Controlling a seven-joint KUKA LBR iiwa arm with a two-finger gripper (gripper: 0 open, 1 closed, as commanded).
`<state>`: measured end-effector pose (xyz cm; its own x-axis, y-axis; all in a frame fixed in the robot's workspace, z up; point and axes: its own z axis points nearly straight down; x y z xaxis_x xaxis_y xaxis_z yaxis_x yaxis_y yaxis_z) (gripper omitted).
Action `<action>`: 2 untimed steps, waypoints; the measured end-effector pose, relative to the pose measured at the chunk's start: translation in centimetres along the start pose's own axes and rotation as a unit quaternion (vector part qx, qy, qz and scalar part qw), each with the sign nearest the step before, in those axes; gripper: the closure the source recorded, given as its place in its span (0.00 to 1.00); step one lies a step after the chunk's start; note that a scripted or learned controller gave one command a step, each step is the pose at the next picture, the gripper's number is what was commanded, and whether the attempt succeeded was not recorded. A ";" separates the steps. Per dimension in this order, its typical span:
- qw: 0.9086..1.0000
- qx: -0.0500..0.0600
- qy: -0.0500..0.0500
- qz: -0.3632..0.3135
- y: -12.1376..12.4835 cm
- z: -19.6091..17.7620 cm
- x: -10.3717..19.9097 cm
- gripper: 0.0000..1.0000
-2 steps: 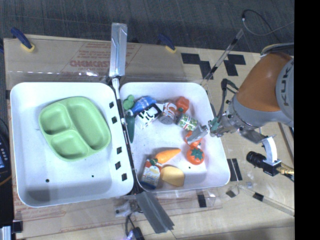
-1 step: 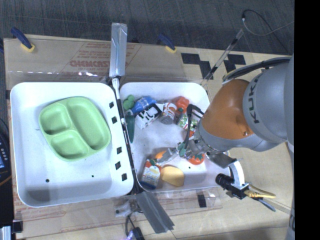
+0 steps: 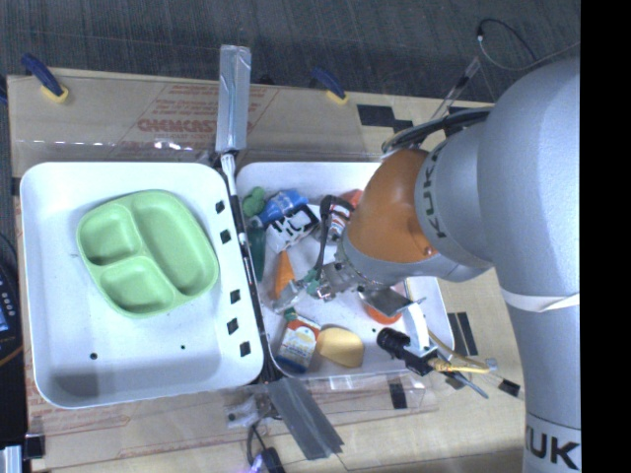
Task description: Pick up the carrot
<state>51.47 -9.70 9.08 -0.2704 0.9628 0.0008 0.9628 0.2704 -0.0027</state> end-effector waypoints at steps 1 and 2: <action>1.000 0.001 0.000 -0.002 -0.1 -0.9 -0.1 1.00; 0.988 0.000 0.000 0.152 3.3 -10.1 3.0 1.00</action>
